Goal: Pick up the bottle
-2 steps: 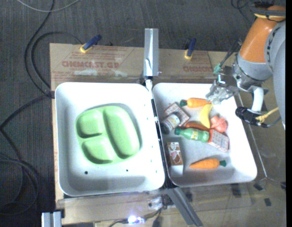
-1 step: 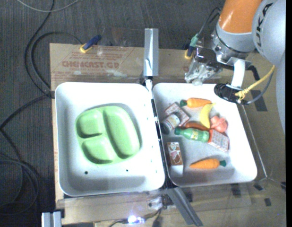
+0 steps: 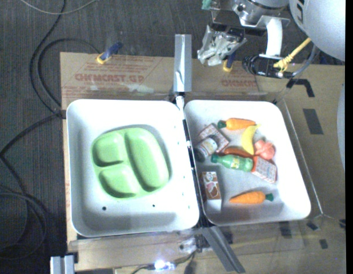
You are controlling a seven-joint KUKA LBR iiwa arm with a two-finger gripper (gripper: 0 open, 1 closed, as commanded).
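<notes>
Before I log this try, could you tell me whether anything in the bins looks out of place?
Nothing stands out. The green bottle lies on its side amid toy food in the right bin; a green divided tray sits in the left bin.

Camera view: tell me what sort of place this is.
Probably a robot lab test bench, not a kitchen: two white bins sit on taped cardboard, loose cables trail over the floor, and toy food, including a green bottle, fills the right bin below the arm's hand.

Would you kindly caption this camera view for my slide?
Gripper hovers above the bench beyond the right white bin, where the green plastic bottle lies untouched among toy food.
</notes>
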